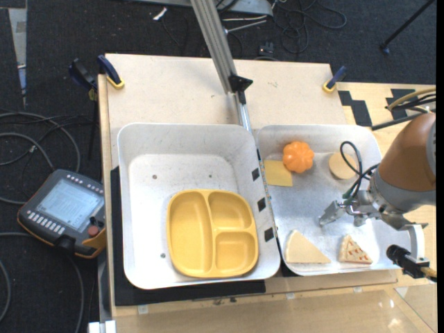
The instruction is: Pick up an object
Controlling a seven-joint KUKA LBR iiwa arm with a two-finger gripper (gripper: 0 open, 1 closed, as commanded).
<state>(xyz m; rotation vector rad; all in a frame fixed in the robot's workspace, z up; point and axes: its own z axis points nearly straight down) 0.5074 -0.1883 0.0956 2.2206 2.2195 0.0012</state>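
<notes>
Approach step, judged from the layout. The gripper [333, 212] hangs over the right bin [316, 132] with fingers spread, nothing between them. Candidate objects: a pale wedge [304, 249] and a waffle-patterned wedge [356, 250] along the bin's near edge, an orange pumpkin-like toy [298, 156] toward its far edge. Next: choose one, descend, close.

The right bin [368, 139] holds 5 loose pieces. An orange pumpkin-like ball [298, 156] sits near the far wall, touching a flat yellow square [279, 173] just left of it. A pale round disc [342, 165] lies to the ball's right. Near the front rim lie a cream wedge [304, 249] and, beside it, a small waffle-patterned triangle [356, 250].
</notes>
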